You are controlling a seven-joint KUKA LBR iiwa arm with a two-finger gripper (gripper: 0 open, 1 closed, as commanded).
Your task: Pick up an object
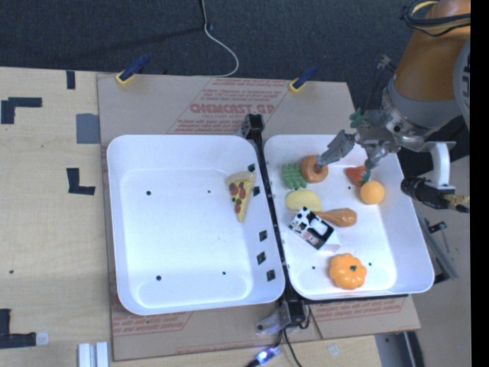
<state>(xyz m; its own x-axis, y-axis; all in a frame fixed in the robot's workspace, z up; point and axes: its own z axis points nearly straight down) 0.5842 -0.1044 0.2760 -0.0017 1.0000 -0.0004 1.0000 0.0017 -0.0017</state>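
Toy foods lie scattered in the right bin (412, 239), which sits in the right half of the frame beside a matching left bin (126, 228); both rest on a cardboard sheet (221, 105) on the desk (46, 228). The gripper (353, 157) hangs over the upper part of the right bin with its two fingers spread apart and nothing between them. One finger tip is just beside an orange donut-shaped piece (313, 169), the other just above a small red piece (356, 175). Right of the red piece is an orange ball (372, 193). Left of the donut is a green ridged piece (293, 176), and below that a pale yellow lemon-like piece (303, 200). A black-and-white carton (310, 228) lies near the bin's middle, touching a brown drumstick shape (338, 218) on its right. A small orange pumpkin (347, 271) sits toward the lower edge of the bin, apart from the rest. In the left bin a pizza slice (241, 192) lies against the right wall, near the divider between the bins. The arm (432, 56), grey with an orange band, enters from the upper right of the frame. Two clips, one yellow-and-blue (131, 69) and one blue-and-yellow (302, 77), hold the cardboard's top corners.
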